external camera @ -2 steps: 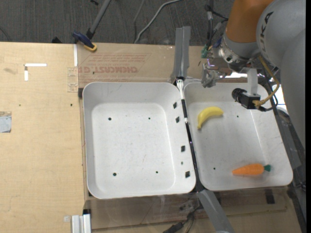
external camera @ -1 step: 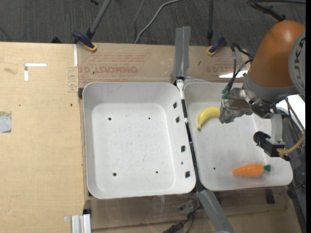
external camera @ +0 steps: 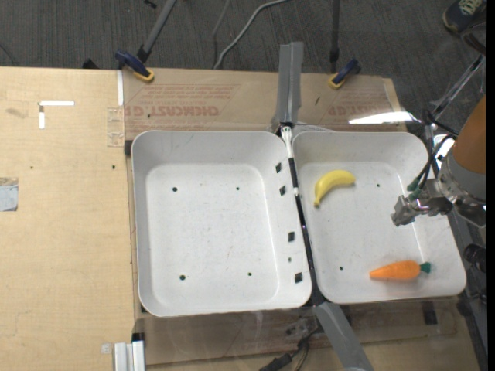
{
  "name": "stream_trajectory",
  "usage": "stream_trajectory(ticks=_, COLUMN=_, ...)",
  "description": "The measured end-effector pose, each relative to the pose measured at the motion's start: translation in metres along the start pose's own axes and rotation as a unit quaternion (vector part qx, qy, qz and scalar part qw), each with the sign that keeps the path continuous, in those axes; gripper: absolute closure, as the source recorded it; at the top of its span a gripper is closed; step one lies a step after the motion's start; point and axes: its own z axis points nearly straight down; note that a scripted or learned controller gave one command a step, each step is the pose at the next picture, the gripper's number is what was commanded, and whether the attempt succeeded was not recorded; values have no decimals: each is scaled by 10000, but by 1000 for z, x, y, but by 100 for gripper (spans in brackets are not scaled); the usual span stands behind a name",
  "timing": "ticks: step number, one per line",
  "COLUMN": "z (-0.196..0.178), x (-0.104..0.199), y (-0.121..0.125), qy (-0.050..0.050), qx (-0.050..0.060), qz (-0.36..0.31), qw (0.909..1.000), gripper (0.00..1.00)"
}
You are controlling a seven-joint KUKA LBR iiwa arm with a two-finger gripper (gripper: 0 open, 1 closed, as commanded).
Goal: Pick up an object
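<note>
While you look down on the desk (external camera: 62,230), you see its pale, smooth wood surface carrying two shallow white bins side by side, both glossy moulded plastic with rounded corners and gently sloped walls. Your left bin (external camera: 155,284) has a flat floor dotted with a few small dark holes. Your right bin (external camera: 325,280) holds two toys. A banana (external camera: 333,184), yellow and curved like a crescent with a smooth skin, lies on the floor toward the far left part of that bin, near the dividing edge. A carrot (external camera: 397,270), orange, tapered to a blunt point at its left end and capped with a small green tuft on the right, lies lengthwise near the bin's front wall.

Your claw (external camera: 406,211) hangs over the right side of the right bin, a dull grey metal piece at the end of the arm, which enters from the right. It sits between the two toys, apart from both: the carrot is below it toward the front, the banana well off to its left. Nothing is seen between its parts, and at this size you cannot tell whether it is released or clenched.

Brown corrugated cardboard (external camera: 193,107) with red printed lettering lies flat behind the bins, pinned by blue-and-yellow clamps (external camera: 135,66).
</note>
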Motion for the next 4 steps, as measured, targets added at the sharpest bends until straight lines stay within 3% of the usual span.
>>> stream_trajectory(ticks=1, z=0, x=0, y=0, qy=2, qx=-2, qz=-2, qw=10000, gripper=0)
stream_trajectory(ticks=2, z=60, x=19, y=93, qy=-2, qx=-8, qz=-257, qw=9997, gripper=0)
stream_trajectory(ticks=3, z=112, x=22, y=170, qy=-6, qx=-16, qz=-493, qw=9988, gripper=0)
stream_trajectory(ticks=4, z=118, x=28, y=122, qy=-4, qx=-9, qz=11, qw=10000, gripper=0)
